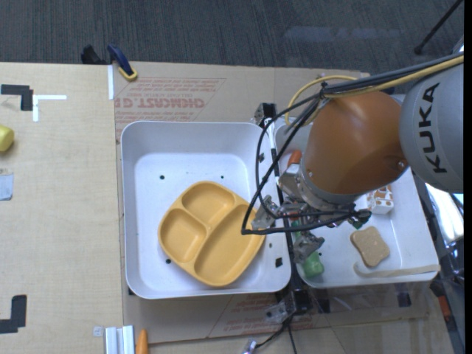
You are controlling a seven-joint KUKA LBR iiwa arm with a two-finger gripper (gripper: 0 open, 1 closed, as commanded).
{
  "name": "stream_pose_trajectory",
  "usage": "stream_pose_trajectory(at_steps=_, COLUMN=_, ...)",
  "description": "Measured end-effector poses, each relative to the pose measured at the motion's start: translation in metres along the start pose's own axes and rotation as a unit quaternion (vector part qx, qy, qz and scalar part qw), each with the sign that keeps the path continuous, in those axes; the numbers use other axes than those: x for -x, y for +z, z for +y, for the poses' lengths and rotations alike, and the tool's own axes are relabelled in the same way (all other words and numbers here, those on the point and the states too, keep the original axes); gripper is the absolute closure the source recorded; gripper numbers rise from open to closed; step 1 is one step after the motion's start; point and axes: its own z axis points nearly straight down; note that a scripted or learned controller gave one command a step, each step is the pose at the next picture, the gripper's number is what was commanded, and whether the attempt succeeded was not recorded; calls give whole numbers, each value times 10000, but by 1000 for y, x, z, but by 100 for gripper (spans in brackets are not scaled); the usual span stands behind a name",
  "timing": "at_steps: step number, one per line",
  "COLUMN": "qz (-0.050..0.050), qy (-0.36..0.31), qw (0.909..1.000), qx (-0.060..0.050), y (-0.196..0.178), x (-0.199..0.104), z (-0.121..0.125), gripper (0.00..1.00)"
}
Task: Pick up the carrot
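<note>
Setting: robotics lab test bench. Evidence: grey KUKA arm with orange band [354, 150], right of frame, trailing black and yellow cables; two shallow white plastic bins, left [140, 198] and right [413, 253], on a cardboard-covered tabletop [59, 234]; black tape markers [18, 94] upper left; dark grey carpet floor [221, 13] along the top.

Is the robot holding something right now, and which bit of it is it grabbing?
It cannot be told: the arm's orange band covers the gripper over the right bin.

Cardboard-topped bench [59, 242] w/ two white bins side by side: left bin [140, 220], right bin [413, 234]
</note>
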Motion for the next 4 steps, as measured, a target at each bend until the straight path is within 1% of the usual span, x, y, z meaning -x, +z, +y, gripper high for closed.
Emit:
stream_pose_trajectory(at_steps=1, qz=-5, qy=-2234, qw=9747, qx=3, y=0, x=-18, z=-24, gripper=0)
stream_pose_trajectory(at_steps=2, qz=-4, qy=-3671, qw=9302, qx=14, y=0, x=0, z=13, gripper=0)
stream_pose_trajectory(at_steps=3, qz=-6, qy=-3801, qw=9249, qx=4, y=-13, x=-41, z=-28, gripper=0)
stream_pose_trajectory(at_steps=4, qz=-9, qy=-4953, qw=8687, qx=23, y=1, x=9, z=23, gripper=0)
